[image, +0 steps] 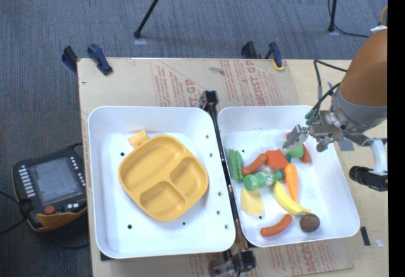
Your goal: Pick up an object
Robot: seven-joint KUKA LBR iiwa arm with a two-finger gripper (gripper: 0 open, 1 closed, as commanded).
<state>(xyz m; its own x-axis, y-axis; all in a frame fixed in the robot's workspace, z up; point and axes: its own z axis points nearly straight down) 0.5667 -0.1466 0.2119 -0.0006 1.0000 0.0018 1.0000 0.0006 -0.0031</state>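
Note:
My gripper (311, 138) hangs over the upper right part of the right bin (335, 187), its two grey fingers spread apart and nothing between them. Just below it lie a small green piece (294, 151) and a small orange piece (307, 155). Further toys fill the bin: a red-orange block (276, 159), two carrots (291, 181) (255, 164), a green cucumber (235, 164), a banana (288, 200), a pale yellow fruit (252, 202), a red sausage (276, 226) and a brown ball (309, 222).
The left bin (107, 219) holds a yellow divided tray (163, 178). A black divider (219, 143) runs between the bins. Blue clamps (98, 57) grip the board's far edge. A teach pendant (48, 188) lies on the floor at left.

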